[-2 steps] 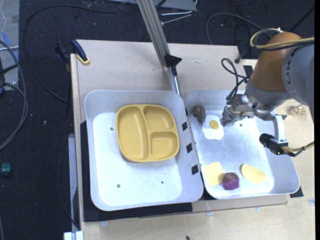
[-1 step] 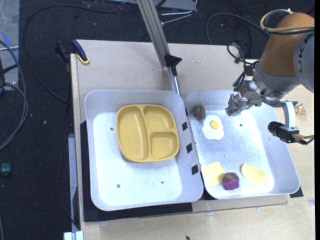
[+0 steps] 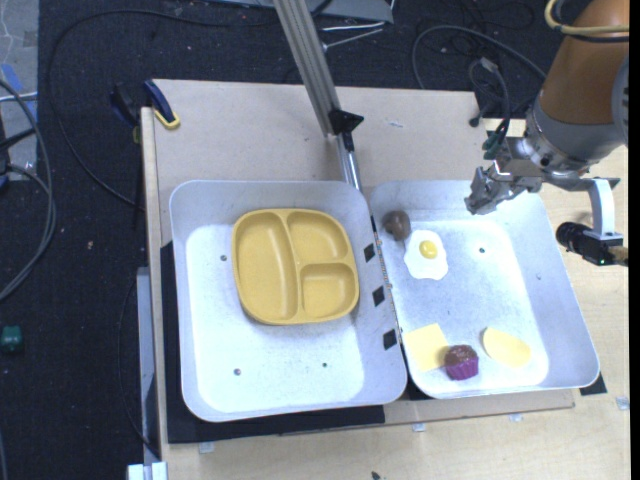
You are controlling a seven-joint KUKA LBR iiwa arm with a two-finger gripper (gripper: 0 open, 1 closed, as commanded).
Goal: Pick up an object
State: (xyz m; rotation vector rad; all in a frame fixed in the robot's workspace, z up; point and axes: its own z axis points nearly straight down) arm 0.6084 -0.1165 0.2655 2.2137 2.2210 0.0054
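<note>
The right bin (image 3: pixel 520 268) holds a fried egg (image 3: pixel 426 254), a small brown lump (image 3: pixel 397 223) at its back left corner, a yellow cheese square (image 3: pixel 424 347), a purple cupcake (image 3: pixel 461 362) and a yellow oval piece (image 3: pixel 506 347). My gripper (image 3: pixel 482 198) hangs over the bin's back edge, to the right of the egg and well above the bin floor. Nothing shows between its fingers.
The left bin (image 3: pixel 200 298) carries a yellow divided plate (image 3: pixel 295 265). A metal pole (image 3: pixel 310 58) slants down to the gap between the bins. Cables lie on the dark floor behind the bench.
</note>
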